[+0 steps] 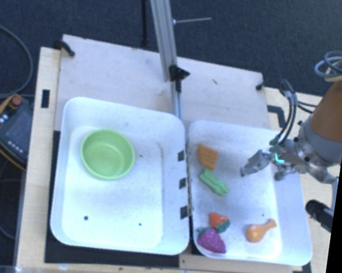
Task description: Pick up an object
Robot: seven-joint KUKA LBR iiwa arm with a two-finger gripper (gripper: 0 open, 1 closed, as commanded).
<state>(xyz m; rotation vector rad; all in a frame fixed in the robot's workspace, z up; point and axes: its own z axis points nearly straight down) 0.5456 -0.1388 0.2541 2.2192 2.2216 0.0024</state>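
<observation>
On a pale wooden bench seen from above, two shallow white bins sit side by side, their inner edges touching. At the left, the larger-looking left bin holds a light green bowl, upright, in its upper left part. Beside it, the right bin holds five small toy foods. An orange block lies near the upper left corner, with a green vegetable just below it. Near the front edge, a red strawberry touches a purple bunch of grapes, and a tan chicken drumstick lies well apart to their right. A slanted metal pole rises behind the bins. From the right, the grey arm with its orange band reaches over the right bin. Its gripper hangs above bare bin floor, right of the orange block, fingers spread apart and holding nothing.
</observation>
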